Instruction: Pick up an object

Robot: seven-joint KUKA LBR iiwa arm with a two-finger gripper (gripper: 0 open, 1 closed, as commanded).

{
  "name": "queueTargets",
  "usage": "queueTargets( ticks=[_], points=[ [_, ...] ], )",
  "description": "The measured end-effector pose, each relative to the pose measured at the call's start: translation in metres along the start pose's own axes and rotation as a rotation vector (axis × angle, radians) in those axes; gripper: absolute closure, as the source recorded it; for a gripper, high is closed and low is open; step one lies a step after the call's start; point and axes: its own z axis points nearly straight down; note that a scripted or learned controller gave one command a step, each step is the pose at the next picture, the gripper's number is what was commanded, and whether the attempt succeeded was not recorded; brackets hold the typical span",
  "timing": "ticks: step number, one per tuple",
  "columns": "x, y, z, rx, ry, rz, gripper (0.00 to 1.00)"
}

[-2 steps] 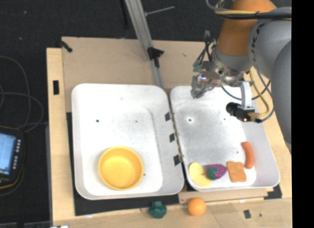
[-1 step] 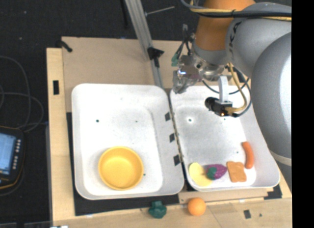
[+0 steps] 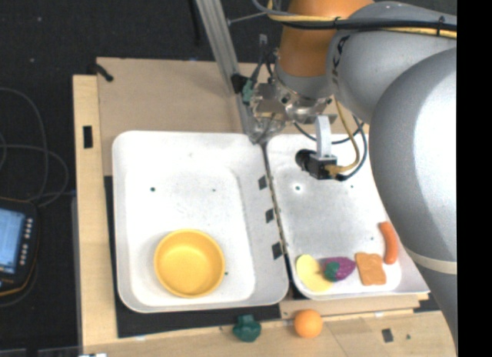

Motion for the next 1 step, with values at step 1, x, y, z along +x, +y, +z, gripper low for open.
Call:
queueTargets(
  ticks=[1],
  points=[
    [0.0456,0.0072,0.0018,0.0,0.0,0.0,1.0]
  ],
)
